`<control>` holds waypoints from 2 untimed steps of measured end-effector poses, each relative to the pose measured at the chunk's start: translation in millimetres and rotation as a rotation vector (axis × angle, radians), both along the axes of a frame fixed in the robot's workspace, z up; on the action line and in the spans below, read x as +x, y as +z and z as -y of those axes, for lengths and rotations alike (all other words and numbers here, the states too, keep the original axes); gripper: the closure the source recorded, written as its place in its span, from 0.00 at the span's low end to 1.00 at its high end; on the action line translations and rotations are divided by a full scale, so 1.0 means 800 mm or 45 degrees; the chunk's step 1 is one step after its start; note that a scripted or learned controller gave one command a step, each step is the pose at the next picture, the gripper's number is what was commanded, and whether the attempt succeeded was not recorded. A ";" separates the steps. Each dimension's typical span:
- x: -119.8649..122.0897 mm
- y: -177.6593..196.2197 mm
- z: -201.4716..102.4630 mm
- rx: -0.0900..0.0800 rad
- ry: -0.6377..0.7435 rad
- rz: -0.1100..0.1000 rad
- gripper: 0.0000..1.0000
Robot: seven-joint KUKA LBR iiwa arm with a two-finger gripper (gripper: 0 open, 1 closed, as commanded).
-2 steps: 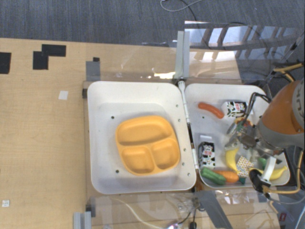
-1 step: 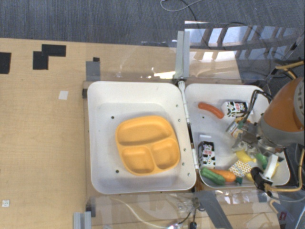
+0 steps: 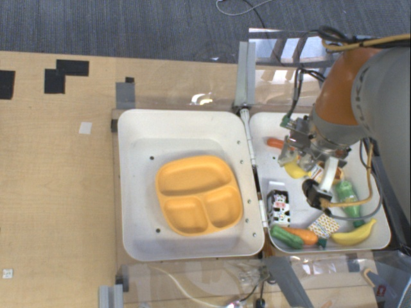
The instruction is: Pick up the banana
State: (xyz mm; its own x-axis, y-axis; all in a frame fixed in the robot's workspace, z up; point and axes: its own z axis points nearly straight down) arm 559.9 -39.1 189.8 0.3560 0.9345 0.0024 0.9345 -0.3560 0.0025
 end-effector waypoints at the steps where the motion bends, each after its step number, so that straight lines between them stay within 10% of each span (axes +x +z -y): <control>1: 0.103 -0.007 -0.064 -0.002 -0.016 -0.002 1.00; 2: 0.078 0.070 -0.150 -0.001 -0.052 0.000 1.00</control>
